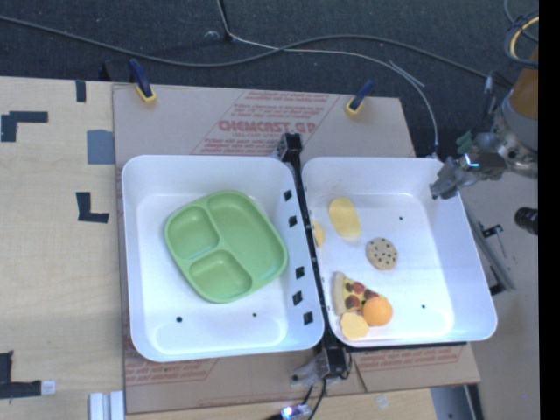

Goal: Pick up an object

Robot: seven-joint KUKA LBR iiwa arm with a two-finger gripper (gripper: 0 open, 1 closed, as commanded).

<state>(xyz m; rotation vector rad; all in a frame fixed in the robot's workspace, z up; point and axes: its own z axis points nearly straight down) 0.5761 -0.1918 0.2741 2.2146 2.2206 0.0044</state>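
The right bin (455, 261) holds several toy foods. A yellow oval piece (344, 218) lies near its back left. A round chocolate-chip cookie (381, 253) sits in the middle. At the front lie a pizza slice (347, 292), an orange ball (378, 311) and a pale yellow disc (354, 325), all touching. A small yellow bit (318, 234) rests by the left wall. My gripper (448, 182) hangs over the bin's back right corner, well apart from every item, with nothing seen in it.
The left bin (149, 199) holds a green divided plate (226, 245). A black divider (302, 234) runs between the bins. Two clamps (143, 86) (357, 101) pin the cardboard sheet at the back. A cable (289, 46) crosses the dark floor behind.
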